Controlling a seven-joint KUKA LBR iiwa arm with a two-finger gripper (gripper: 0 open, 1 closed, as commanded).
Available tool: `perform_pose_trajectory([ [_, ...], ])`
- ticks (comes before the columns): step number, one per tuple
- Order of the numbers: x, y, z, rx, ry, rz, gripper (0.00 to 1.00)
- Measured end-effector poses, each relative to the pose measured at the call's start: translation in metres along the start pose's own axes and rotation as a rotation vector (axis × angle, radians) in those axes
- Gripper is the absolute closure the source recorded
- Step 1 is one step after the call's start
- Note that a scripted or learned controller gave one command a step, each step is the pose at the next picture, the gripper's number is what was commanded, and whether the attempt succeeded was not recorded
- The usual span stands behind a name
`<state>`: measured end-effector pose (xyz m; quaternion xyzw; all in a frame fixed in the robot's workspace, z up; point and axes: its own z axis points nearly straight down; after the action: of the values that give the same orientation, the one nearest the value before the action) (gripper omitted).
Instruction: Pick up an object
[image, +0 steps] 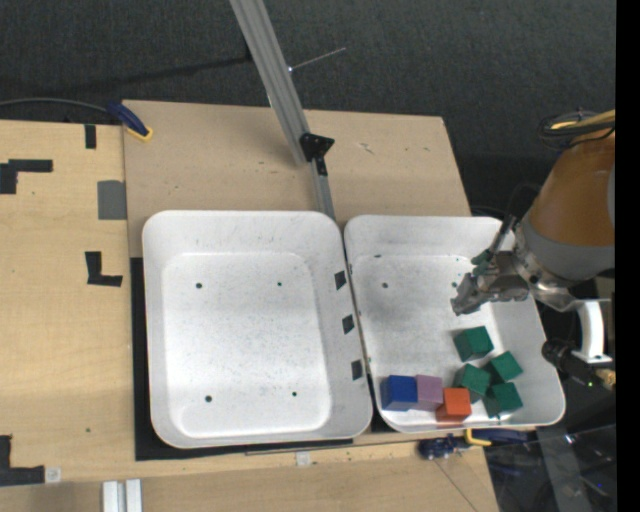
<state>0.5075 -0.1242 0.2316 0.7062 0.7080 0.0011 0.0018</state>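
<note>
Wooden worktop (250, 150) carries two white bins, and the tool (468, 296) hangs low in the right bin (400, 250), grip unclear, just above green blocks (473, 343) huddled in the near corner.

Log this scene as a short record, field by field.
arm: enters from the right, over the right bin
tool: above the bin floor, near the green blocks
green blocks: four, nearest at
front row: blue block, purple block, orange block
left bin: white
</note>
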Motion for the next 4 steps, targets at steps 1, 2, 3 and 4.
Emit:
perform_pose_trajectory([
  [1,0.000,0.001,-0.015,0.003,0.001,0.001,1.00],
  [2,0.054,0.014,-0.018,0.005,0.003,-0.004,1.00],
  [3,0.108,0.014,-0.022,0.004,0.003,-0.005,1.00],
  [4,0.152,0.017,-0.020,0.006,0.002,-0.004,1.00],
])
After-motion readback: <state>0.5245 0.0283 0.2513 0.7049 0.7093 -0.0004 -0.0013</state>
